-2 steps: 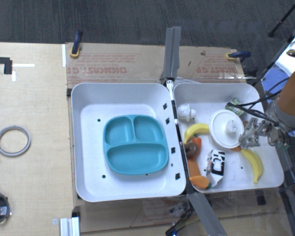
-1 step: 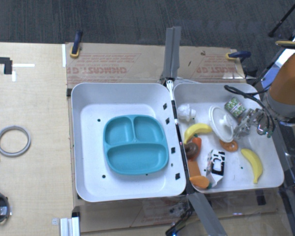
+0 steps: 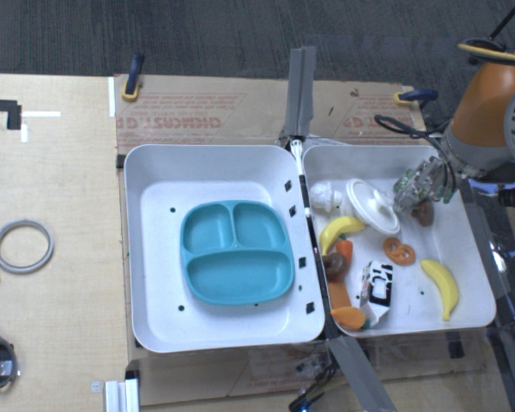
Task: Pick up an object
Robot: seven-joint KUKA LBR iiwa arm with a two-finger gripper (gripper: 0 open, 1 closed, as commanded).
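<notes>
**A:** Where is the arm working right now?

**B:** It is reaching in from the right of the frame, and the jaws are hanging low over the upper right part of the right bin. How far apart they are standing I cannot tell; the metalwork is blurring into a tangle there, and nothing is visibly sitting between them.

**A:** So what is it going for?

**B:** I am judging it to be the small dark brown item, which is lying just below the jaws in the frame. The white lid-like disc is sitting just to the left of them, so it could be the target instead.

**A:** Why is everything piled in that one bin?

**B:** That bin seems to be serving as the supply. A yellow banana is lying toward the lower right, a second banana is resting against the dividing wall, a pretzel is sitting mid-bin, and an orange carrot-like piece is lying along the left wall.

**A:** And the left bin?

**B:** The left bin is holding a teal divided plate, lying flat in the middle, well apart from the jaws.

**A:** Risk?

**B:** The brown item is lying near the disc, so the jaws may be nudging both.
</notes>
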